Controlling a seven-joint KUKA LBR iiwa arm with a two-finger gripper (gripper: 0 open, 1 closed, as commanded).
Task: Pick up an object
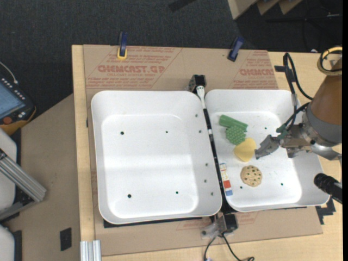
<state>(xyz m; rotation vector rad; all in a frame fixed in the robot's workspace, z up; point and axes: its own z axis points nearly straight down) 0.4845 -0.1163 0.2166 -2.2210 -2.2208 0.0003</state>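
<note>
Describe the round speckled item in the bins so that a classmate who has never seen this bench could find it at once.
Start at the right bin, the one the arm reaches into. Near its front, below the yellow object and the green ridged piece, lies the cookie. It alone is flat, round and tan with dark specks.

Count of things on the bench
Two white bins: left bin (109, 162), right bin (283, 99); in the right one a green ridged piece (234, 128), one yellow lump (245, 150), one round cookie (251, 175); two blue clamps (122, 43) (236, 48) on the cardboard sheet (163, 64)
</note>
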